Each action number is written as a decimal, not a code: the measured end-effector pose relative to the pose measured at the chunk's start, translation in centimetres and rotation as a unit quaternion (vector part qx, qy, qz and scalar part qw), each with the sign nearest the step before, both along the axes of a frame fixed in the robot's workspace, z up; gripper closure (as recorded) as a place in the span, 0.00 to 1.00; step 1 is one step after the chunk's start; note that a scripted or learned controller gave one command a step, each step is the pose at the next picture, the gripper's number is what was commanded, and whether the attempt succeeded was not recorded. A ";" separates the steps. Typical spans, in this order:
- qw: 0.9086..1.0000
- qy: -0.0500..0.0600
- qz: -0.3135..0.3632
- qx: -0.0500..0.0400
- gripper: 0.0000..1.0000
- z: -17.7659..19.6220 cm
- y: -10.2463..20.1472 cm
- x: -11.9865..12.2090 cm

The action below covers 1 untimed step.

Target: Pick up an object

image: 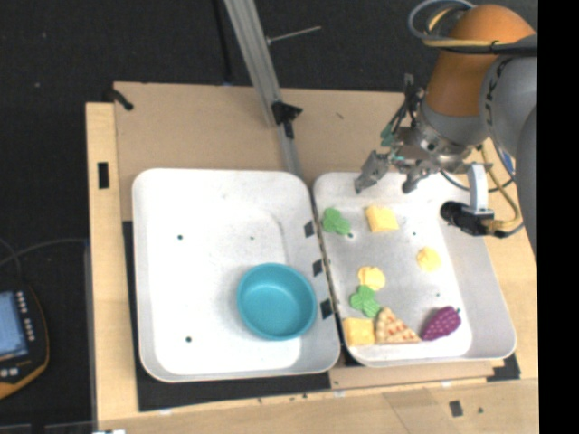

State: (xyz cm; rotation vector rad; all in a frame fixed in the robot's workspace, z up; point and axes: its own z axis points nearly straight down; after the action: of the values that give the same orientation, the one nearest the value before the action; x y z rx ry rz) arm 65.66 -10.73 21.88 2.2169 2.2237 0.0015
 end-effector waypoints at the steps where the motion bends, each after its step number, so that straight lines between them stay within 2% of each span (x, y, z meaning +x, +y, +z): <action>1: 1.000 0.000 0.000 0.000 0.00 0.0 0.0 0.0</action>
State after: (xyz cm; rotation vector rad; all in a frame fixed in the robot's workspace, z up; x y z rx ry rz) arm 65.66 -10.74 21.88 2.2163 2.2239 0.0008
